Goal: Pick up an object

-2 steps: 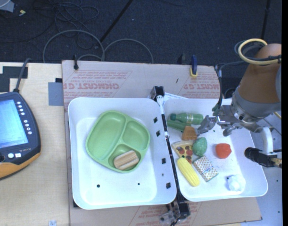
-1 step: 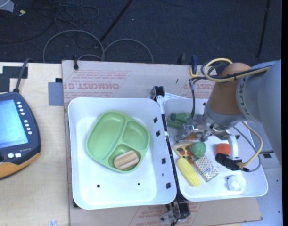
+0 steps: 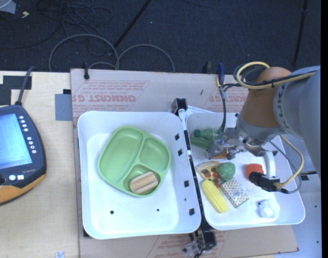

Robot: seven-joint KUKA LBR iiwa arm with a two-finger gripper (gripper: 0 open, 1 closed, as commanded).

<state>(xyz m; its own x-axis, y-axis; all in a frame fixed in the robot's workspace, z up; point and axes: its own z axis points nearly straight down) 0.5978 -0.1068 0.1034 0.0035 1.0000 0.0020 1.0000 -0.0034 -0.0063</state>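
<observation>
My gripper [image 3: 226, 147] is low inside the right bin [image 3: 293, 211], below the arm's orange band [image 3: 260, 104]. It sits just right of a green bottle-shaped toy [image 3: 202, 137] and just above a round green toy [image 3: 226, 170]. An orange-brown piece shows beside it, and whether the gripper touches it is unclear. Lower in the bin lie a yellow corn cob [image 3: 214, 195], a pizza slice [image 3: 208, 172], a checkered packet [image 3: 235, 192], a red toy [image 3: 254, 169] and a small white object [image 3: 266, 209].
The left bin [image 3: 91, 208] holds a green divided plate [image 3: 121, 155] with a tan bun [image 3: 144, 183] in its lower compartment. A teach pendant [image 3: 13, 149] lies on the bench at the far left. Cables hang around the wrist and over the right bin.
</observation>
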